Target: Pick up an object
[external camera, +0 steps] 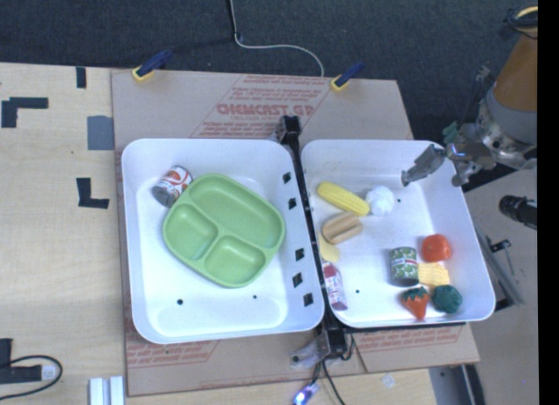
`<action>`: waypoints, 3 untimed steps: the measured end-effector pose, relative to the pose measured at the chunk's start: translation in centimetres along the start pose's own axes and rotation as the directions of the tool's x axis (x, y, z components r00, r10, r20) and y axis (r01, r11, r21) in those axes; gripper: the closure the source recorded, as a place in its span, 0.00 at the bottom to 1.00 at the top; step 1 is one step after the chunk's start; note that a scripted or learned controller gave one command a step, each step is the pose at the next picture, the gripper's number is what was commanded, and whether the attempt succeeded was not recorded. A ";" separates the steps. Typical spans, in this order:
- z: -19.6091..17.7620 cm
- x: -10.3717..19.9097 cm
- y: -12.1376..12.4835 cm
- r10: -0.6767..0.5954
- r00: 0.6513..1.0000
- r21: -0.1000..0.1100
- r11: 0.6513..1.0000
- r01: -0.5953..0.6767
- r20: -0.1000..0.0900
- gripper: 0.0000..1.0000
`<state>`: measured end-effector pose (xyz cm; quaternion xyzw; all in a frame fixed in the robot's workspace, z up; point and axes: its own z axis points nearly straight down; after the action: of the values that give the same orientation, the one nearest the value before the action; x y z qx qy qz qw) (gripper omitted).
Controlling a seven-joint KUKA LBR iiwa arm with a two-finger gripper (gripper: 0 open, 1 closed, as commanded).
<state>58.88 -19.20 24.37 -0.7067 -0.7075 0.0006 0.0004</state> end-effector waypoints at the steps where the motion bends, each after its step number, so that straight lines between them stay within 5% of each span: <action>1: -13.8 0.5 -6.0 0.001 1.000 -0.014 1.000 -0.001 0.004 0.00; 2: -26.2 -2.7 -10.7 0.005 1.000 -0.016 1.000 -0.004 0.007 0.00; 3: -26.4 -2.5 -10.5 0.000 1.000 -0.003 1.000 0.000 0.003 1.00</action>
<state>48.46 -21.66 50.76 -0.7069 -0.7073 0.0007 -0.0018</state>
